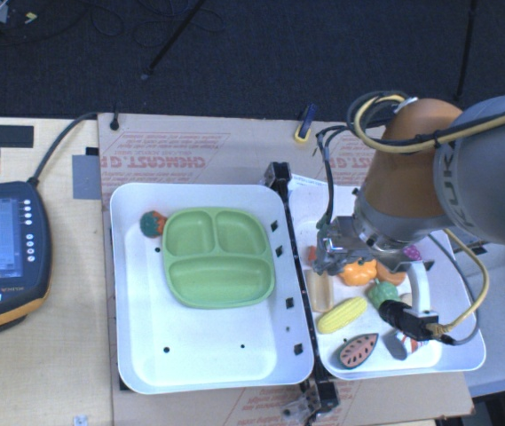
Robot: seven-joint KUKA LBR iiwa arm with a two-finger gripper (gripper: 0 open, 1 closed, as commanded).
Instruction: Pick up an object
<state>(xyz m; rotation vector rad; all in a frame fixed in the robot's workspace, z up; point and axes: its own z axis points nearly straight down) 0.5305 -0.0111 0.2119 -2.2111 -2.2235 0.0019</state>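
Note:
My gripper [341,257] hangs low over the right bin [465,358], just left of an orange toy fruit [359,273]. Whether anything sits between the fingers is hidden by the wrist. Around it lie a yellow corn cob [343,313], a green toy vegetable [382,293], a beige stick-like piece [321,293], a brown slice with dark seeds [358,351], a small purple item [411,253] and a grey piece [396,345].
The left bin [137,344] holds a green divided plate [217,257] and a small green and orange ball [152,224] at its upper left. A tablet-style pendant [3,256] lies at the far left of the bench. Cables loop around the arm's orange band [412,162].

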